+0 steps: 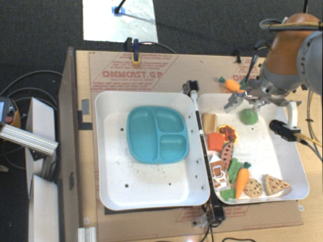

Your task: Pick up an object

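My arm came in from the right, grey with the orange band above the wrist, and hung over the far end of the right shallow white bin (pixel 298 170). My two-finger pincer (pixel 247 103) sat low over that bin's back corner. Its metal fingers (pixel 233 102) stood spread apart, with nothing caught between them.

A round green toy ball (pixel 249 117) lay on the bin floor just below and in front of the pincer, near the fingertips; whether it touched them I could not tell. A small orange toy piece (pixel 231 84) rested on the cardboard behind the bin rim, just behind the pincer.

Nearer the camera than the green ball, along the bin's left wall, toys were crowded together: a tan bread-like block (pixel 209 122), a red-orange block (pixel 215 141), a small pizza-like round piece (pixel 228 133), a dark red speckled strip (pixel 226 157), and a white carton-shaped toy (pixel 217 171). Closer still lay an orange plastic carrot with a green top (pixel 240 181), a speckled brown cookie (pixel 253 187) and a wedge-shaped pizza slice (pixel 275 184), all well apart from the ball.

Left of the ball, in the other white bin (pixel 113 185), lay a teal plastic divided plate (pixel 157 134).
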`<state>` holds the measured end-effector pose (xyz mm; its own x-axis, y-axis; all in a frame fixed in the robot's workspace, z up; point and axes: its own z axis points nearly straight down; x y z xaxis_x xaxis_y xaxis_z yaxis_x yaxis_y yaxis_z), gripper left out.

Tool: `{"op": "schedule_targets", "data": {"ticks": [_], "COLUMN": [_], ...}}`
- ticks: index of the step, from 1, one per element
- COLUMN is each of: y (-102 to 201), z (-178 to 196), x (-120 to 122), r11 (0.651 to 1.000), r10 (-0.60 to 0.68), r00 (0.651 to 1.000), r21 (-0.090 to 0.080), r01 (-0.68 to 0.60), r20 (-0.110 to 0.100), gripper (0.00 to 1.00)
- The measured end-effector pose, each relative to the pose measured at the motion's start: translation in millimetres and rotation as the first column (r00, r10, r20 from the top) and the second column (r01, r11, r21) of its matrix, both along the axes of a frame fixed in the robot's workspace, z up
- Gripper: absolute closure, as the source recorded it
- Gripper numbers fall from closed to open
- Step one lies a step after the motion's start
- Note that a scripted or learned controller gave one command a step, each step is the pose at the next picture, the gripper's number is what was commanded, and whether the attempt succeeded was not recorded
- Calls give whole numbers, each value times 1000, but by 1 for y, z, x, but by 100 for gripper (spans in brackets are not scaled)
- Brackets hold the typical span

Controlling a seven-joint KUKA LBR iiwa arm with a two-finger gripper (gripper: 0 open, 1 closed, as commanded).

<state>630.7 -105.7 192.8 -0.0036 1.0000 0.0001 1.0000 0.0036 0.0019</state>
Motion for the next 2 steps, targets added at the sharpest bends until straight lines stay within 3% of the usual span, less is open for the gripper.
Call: {"op": "schedule_targets", "data": {"ticks": [1,2], "y": [-12,23], "z": [-92,-103], "x": [-58,-11], "r11": [1000,1000], "r10": [1,3], "r00": [1000,1000], "r21": [-4,-4], "r01": [-1,-3], "r20": [15,16], "gripper": [0,0]}}
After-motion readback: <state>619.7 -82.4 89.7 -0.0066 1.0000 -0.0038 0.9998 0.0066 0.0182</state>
